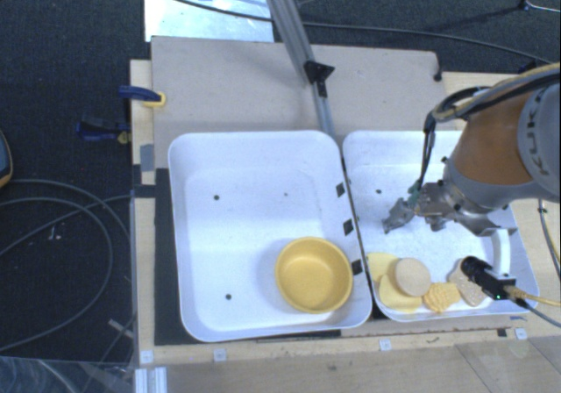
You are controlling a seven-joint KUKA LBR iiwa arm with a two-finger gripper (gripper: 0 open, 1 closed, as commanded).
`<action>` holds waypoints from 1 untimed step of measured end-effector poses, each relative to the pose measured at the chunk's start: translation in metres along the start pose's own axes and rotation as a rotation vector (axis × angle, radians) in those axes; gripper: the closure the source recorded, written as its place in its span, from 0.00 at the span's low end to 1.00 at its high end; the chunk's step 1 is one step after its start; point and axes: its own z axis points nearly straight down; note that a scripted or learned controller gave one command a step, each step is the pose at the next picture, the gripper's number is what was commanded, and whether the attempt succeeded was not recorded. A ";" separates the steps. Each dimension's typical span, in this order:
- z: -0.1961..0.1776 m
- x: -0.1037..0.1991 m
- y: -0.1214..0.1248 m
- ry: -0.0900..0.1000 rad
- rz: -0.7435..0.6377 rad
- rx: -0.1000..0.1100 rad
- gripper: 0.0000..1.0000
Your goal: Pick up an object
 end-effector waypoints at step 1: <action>0.042 0.003 0.001 0.001 0.000 -0.001 0.00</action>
